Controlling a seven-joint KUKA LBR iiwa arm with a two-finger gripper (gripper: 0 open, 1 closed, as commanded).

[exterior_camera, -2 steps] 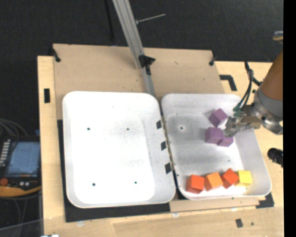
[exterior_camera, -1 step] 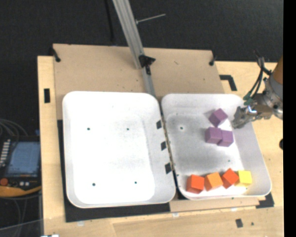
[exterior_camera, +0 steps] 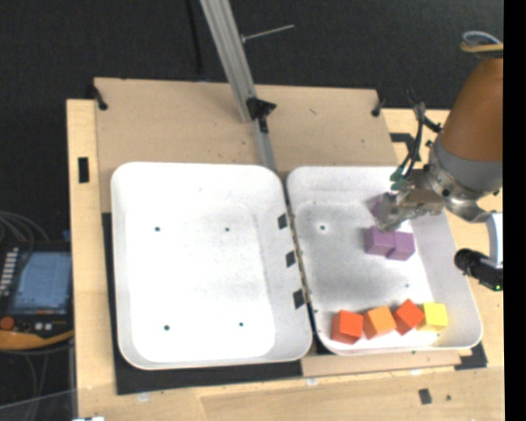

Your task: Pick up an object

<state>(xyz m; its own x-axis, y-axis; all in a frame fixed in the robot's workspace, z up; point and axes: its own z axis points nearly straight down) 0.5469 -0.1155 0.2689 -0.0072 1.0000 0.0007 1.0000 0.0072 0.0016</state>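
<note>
A purple block [exterior_camera: 390, 241] lies in the right bin [exterior_camera: 333, 200], towards its right side. My gripper [exterior_camera: 396, 210] hangs just above the block's far edge, coming in from the right under the orange-banded wrist. Along the bin's front wall a row of blocks stands: a red-orange block [exterior_camera: 347, 325], an orange block [exterior_camera: 380, 320], a red block [exterior_camera: 409, 315] and a yellow block [exterior_camera: 436, 314].
The left bin [exterior_camera: 202, 261] sits beside the right one, separated by a narrow gap with black clips. A grey metal pole [exterior_camera: 232, 55] slants up from the bench behind the bins. A screen device [exterior_camera: 35, 283] with cables sits off the bench's left.
</note>
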